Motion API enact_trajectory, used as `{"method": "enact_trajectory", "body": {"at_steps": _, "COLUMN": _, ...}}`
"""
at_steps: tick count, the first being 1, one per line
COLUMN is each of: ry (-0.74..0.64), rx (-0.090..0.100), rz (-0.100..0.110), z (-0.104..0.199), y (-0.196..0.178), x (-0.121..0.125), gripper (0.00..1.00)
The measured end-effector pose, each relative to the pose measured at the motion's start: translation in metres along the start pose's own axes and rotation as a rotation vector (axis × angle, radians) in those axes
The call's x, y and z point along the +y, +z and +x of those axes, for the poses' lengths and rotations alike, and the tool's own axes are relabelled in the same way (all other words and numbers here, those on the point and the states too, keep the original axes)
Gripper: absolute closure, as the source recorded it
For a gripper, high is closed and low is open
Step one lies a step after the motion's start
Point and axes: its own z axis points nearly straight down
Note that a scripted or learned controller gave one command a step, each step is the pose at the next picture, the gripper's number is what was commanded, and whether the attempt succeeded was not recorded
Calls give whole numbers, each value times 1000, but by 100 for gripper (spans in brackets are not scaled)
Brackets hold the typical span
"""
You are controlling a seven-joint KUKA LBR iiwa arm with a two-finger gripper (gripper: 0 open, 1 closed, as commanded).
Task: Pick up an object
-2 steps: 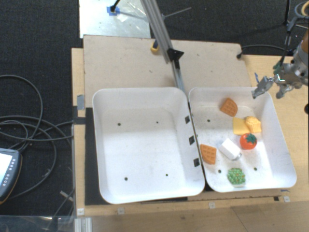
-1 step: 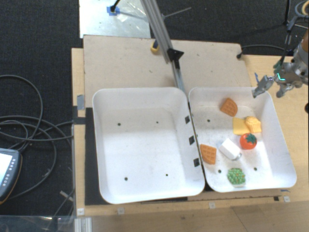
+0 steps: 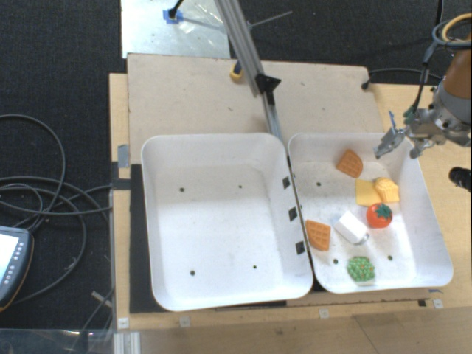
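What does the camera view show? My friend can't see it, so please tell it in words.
A robot arm's claw hangs above the back right corner of the right white bin, holding nothing. In that bin lie toy foods: a red tomato, yellow cheese, two orange waffles, a green piece and a white block. The left white bin sits beside it.

Robot lab: bench (image 3: pixel 184 94), white bins (image 3: pixel 221 220), cables (image 3: pixel 44 190)
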Motion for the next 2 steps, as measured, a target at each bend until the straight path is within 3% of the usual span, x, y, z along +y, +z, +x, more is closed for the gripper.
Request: {"method": "enact_trajectory", "body": {"at_steps": 2, "ry": -2, "rx": 0, "rz": -1, "z": 5, "y": 112, "x": 2, "gripper": 0}}
